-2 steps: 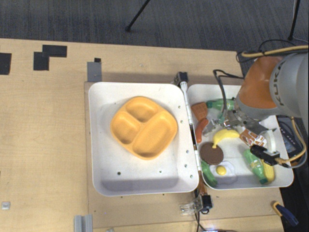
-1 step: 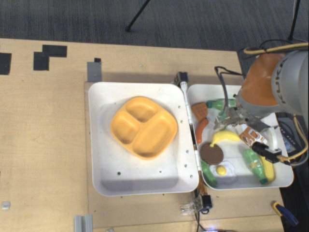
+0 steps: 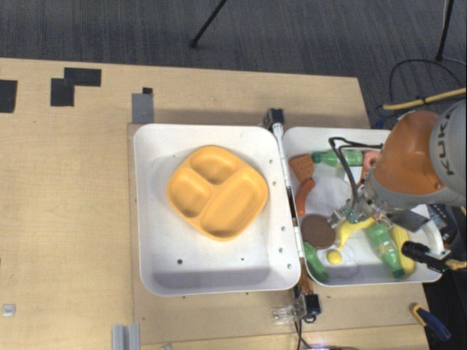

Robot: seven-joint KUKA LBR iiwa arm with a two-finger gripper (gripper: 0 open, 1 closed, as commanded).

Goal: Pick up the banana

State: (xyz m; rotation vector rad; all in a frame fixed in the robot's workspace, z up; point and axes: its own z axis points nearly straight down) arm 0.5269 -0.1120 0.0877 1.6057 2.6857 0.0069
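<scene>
One gripper point(image 3: 355, 211) hung over the right bin point(image 3: 365, 278); its grip state was unclear. Just beneath it, the banana point(image 3: 349, 231) lay slanted, long axis running lower-left to upper-right.

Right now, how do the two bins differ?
The left bin holds one yellow sectioned plate; the right bin is crowded with toy food, including the banana. The arm hangs over the right bin, not the left bin. Both are shallow, white and side by side.
</scene>
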